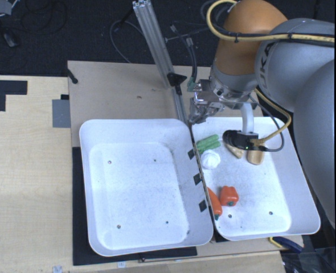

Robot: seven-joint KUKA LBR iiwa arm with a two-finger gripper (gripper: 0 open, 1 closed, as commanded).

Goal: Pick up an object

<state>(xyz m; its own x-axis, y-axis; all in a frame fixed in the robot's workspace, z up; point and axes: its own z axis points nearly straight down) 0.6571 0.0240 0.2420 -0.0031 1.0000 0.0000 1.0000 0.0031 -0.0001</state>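
Camera view: the arm (293,56) comes in from the right and bends down so that the claw (199,111) sits at the far edge of the right bin (304,209), close to the wall it shares with the left bin (134,181). The claw looks to be at or just above the bin's far rim, not down among the things. It is small and shadowed here, and I cannot tell whether it is wide or narrow. Nothing can be seen held in it.

Every candidate for picking lies in the right bin. A green piece (208,142) lies tilted just beside the shared wall and is the thing nearest the claw. A white round thing (210,160) sits just in front of it, touching or nearly so. Further toward the near edge lies an orange-red block (229,195). A second, longer orange-red piece (214,203) is pressed against the shared wall just beside the block. A tan piece (254,156) rests toward the middle of the bin, apart from the others. The pale tabletop (117,95) beyond the bins carries nothing that matters to the job.

As for progress, I judge the task to be at its start. Nothing is lifted and everything lies flat on the bin floor. The descent, the closing on one piece and the lift all remain. The green piece seems the likeliest target, but its place near the wall may hamper a clean grip.
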